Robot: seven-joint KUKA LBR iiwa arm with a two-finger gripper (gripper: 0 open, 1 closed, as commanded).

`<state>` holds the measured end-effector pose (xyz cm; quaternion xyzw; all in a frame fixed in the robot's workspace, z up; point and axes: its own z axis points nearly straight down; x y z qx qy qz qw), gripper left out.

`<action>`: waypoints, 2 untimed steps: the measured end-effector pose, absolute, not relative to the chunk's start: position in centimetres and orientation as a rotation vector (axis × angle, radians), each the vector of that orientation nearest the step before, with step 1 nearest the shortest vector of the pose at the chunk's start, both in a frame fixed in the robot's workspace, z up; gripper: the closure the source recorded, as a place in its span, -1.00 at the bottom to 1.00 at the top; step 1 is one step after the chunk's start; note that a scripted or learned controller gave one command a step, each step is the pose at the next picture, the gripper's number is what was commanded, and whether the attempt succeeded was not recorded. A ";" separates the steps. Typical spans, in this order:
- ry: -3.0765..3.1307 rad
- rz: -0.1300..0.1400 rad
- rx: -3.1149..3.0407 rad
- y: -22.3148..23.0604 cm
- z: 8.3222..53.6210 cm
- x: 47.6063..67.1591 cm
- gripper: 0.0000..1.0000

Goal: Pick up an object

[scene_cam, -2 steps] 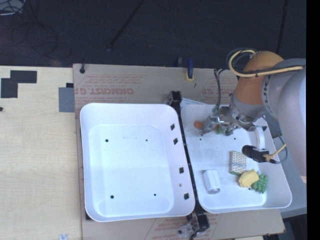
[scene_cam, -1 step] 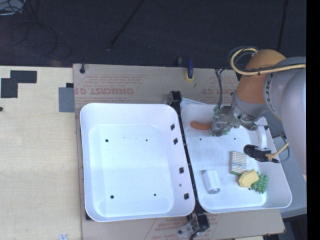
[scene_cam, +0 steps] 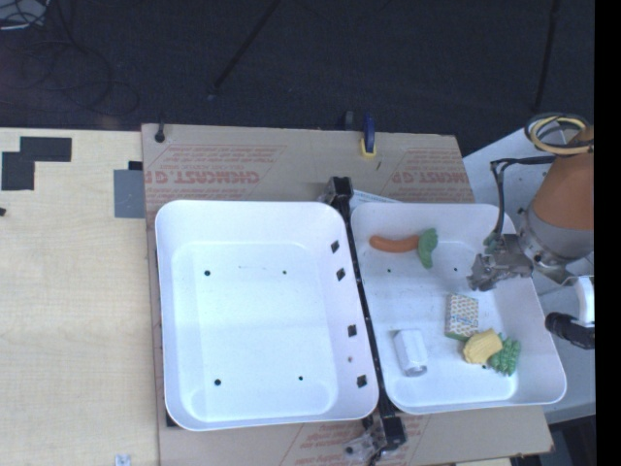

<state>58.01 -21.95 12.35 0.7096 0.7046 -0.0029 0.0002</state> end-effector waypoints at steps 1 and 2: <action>2.217 0.007 2.212 -21.4 19.2 64.6 1.00; 2.229 -0.001 2.222 -14.8 19.5 60.3 1.00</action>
